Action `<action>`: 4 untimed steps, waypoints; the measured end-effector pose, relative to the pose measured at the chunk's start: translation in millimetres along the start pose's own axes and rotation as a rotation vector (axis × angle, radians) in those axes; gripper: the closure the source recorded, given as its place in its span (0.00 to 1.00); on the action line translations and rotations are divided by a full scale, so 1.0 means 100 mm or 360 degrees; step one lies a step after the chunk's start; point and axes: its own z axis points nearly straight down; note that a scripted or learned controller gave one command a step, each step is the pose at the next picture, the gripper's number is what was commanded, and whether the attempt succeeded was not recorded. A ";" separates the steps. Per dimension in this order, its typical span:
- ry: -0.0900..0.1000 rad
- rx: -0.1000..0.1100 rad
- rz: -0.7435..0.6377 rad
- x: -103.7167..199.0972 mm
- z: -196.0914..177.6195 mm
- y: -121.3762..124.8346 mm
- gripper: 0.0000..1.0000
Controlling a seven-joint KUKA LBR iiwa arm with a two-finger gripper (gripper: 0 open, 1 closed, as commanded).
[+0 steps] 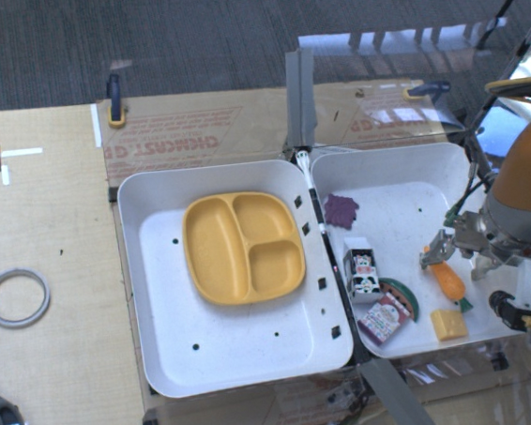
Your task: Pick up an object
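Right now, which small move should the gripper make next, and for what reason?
Probably a short descent onto the orange carrot toy. The gripper sits at the carrot's upper end in the right bin, and nothing shows between its fingers. The yellow block lies just below the carrot, so the descent should be straight to avoid nudging it.

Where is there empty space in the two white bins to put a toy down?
Right bin: bare floor along the far wall, past the purple piece, toward the gripper. Its near half is crowded: cow carton, snack packet, carrot, yellow block. Left bin: a strip around the yellow plate, widest along the near edge.
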 end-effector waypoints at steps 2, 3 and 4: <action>-0.0002 -0.0002 0.0129 0.89 -1.04 -0.34 1.00; -0.0001 0.0002 0.0274 0.82 -0.50 -0.63 1.00; -0.0003 -0.0002 0.0559 1.16 -1.29 0.20 1.00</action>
